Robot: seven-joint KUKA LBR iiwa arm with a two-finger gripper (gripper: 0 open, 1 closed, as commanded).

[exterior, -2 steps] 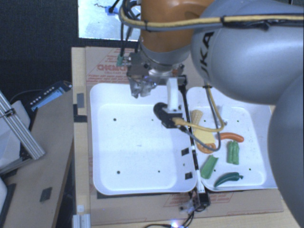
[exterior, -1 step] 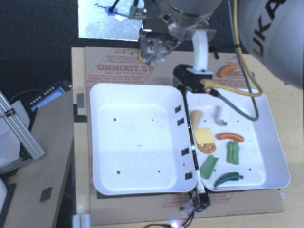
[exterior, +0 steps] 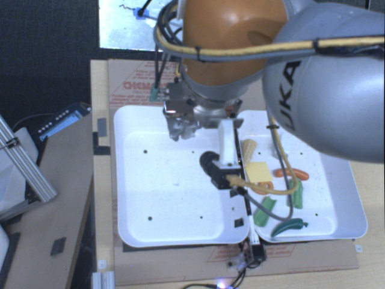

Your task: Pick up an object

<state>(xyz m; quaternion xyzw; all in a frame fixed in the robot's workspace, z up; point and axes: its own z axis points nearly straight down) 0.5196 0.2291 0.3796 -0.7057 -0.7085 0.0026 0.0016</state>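
The gripper (exterior: 180,124) hangs over the far part of the left bin (exterior: 150,224), under the big grey arm (exterior: 319,89), and I cannot tell if it is open or closed. The objects all lie in the right bin (exterior: 340,218): a tan cone (exterior: 249,146), just before it a yellow wedge (exterior: 258,172) with an orange carrot (exterior: 292,174) beside it, and a green pepper (exterior: 289,226) near the front rim.
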